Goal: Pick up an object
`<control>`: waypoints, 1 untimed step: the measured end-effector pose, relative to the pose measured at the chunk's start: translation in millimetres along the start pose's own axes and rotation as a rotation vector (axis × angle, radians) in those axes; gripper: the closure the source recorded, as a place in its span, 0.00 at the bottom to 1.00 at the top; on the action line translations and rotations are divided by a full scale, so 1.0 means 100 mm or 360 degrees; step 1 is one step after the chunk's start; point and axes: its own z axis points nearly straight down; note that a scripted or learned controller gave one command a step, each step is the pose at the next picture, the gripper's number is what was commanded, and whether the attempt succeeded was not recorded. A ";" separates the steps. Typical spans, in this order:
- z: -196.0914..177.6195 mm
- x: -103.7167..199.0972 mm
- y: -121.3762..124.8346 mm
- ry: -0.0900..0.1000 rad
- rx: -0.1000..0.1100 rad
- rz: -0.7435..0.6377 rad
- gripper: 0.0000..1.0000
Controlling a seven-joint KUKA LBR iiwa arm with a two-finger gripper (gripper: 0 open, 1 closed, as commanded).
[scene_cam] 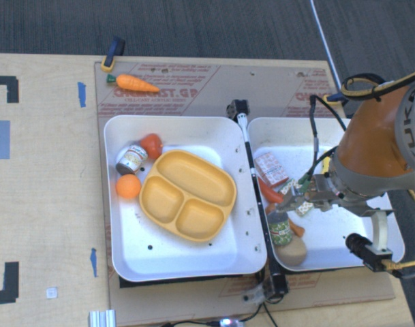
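A pale wooden worktop (43, 203) lies under a dark carpeted floor strip at the far edge, with blue tape marks and black corner marks on its left part. On it sits a brown cardboard sheet (193, 87) carrying two shallow white bins side by side. A toy carrot (135, 83) lies on the cardboard beyond the left bin (187, 261), near a small blue and yellow clip (112, 52).

The left bin holds a yellow divided plate (188, 195) near its middle. At the plate's far left corner lie a small labelled jar (131, 159) on its side and a red tomato (151, 144), touching or nearly so; an orange ball (128, 186) sits just beside the plate's left edge.

In the right bin (330, 131), the objects crowd the left wall: a white packet with red print (271, 165) at the far end, a red-orange piece (272, 193) below it, then a green-labelled bottle (281, 229) and a tan rounded object (293, 252) at the near end.

The grey and orange arm (377, 142) reaches in from the right over the right bin. Its end effector (299, 197) hangs just right of this cluster, above the bottle. Cables and clutter hide the tips, so whether they are apart or together cannot be told.
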 end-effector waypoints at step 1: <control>0.93 -0.76 0.00 -0.0004 -0.0005 0.0005 0.00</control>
